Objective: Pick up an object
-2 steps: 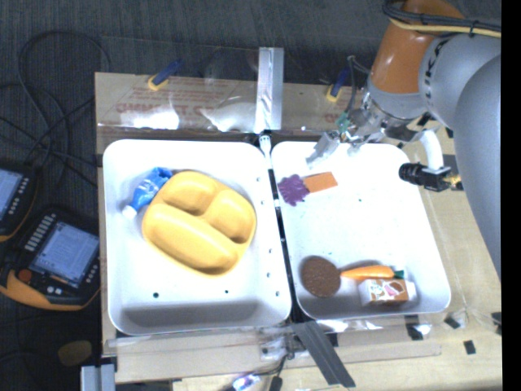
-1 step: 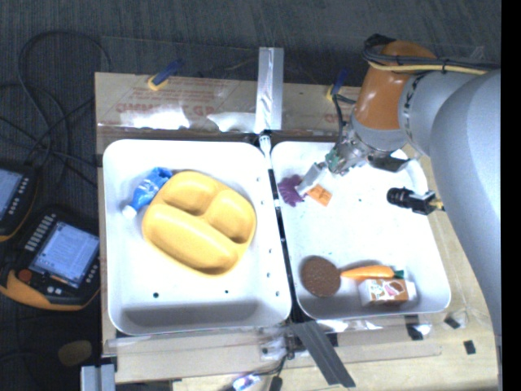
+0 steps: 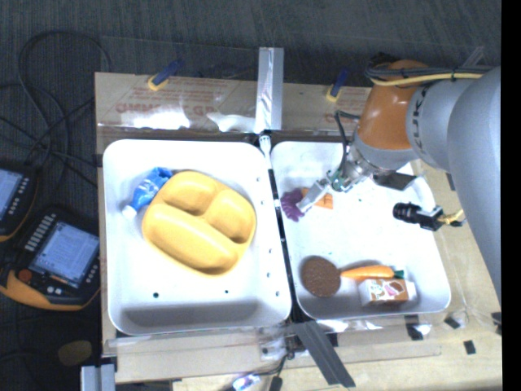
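Your pincer [image 3: 340, 179] sits low in the right bin [image 3: 423, 300], near its upper left, below the arm's orange band [image 3: 383, 120]. Its tip is small and blurred, and you cannot tell whether it is spread or pressed together. Just beside it lie a grey and purple object [image 3: 295, 204] and a small orange piece [image 3: 324, 201]; whether the pincer touches either is unclear. The grey and purple object lies slantwise, its long axis running from lower left to upper right, purple end toward the bin's left wall. Along the right bin's lower edge lie a brown disc [image 3: 321, 276], a carrot [image 3: 366, 272] and a small carton [image 3: 384, 291]. The left bin [image 3: 130, 300] holds a large yellow loaf shape [image 3: 199, 221], partly covering a blue wrapper [image 3: 146, 187].
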Motion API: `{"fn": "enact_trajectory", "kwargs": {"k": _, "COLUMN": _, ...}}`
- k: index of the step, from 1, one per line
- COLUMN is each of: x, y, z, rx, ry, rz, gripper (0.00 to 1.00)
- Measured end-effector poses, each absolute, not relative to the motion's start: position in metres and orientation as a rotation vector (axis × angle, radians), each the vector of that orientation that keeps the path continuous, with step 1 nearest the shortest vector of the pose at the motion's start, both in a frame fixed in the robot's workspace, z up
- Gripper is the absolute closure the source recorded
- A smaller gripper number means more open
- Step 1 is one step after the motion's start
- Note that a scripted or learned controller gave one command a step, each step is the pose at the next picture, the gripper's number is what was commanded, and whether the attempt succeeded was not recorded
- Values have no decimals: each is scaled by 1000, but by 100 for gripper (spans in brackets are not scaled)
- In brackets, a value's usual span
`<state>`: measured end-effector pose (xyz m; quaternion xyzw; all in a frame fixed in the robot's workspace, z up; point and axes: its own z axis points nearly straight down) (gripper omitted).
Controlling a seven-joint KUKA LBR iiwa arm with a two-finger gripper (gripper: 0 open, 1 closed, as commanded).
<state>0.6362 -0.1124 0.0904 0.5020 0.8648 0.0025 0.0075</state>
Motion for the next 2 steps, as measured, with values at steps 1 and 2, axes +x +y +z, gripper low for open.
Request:
{"fn": "enact_trajectory", "kwargs": {"k": 1, "x": 637, "y": -110, "z": 97, "rx": 1570, "ry": 2711, "rz": 13, "gripper": 100}}
{"fn": "enact_trajectory", "kwargs": {"k": 2, "x": 669, "y": -57, "z": 180, "rx": 1912, "ry": 2497, "rz": -8, "gripper": 100}}
